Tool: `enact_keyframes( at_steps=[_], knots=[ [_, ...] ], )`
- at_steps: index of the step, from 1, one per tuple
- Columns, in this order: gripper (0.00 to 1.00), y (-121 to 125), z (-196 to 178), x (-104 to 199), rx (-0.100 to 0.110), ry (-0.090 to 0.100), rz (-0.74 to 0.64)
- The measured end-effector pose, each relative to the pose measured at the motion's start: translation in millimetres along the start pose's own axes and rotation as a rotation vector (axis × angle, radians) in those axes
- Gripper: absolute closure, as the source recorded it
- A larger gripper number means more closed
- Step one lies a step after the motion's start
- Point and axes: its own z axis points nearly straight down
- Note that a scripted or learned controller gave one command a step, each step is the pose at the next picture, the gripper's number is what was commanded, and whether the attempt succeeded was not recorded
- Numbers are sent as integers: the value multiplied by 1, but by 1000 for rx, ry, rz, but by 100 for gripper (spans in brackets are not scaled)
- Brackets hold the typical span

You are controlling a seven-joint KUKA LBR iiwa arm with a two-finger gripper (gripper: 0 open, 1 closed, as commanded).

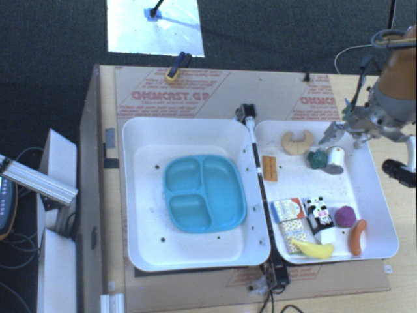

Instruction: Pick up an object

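Note:
My gripper [345, 134] hangs over the far right part of the right bin [371, 194], with its fingers spread and nothing between them. Just below and left of it lie a white roll [335, 156] and a teal lump [318, 158], side by side. A tan croissant [298, 142] sits further left. Near the bin's front are a cow-patterned box [316, 212], a purple ball [345, 215], a red sausage [356, 237], a yellow banana [313, 248] and two small printed boxes [288, 218].
The left bin [140, 175] holds a blue divided plate [203, 193]. An orange wafer [268, 168] lies by the rim between the bins. The arm's grey body [397, 83] stands at the bench's far right. A yellow-tipped tool [176, 69] rests behind the bins.

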Motion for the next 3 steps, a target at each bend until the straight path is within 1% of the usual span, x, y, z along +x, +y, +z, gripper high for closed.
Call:
enact_keyframes(
  at_steps=[1, 2, 3],
  knots=[
    [0, 21, 96, -2, -23, -6, -3],
    [0, 55, 121, 63, 3, 2, 0],
    [0, 18, 122, 48, 0, -1, 1]
  ],
)
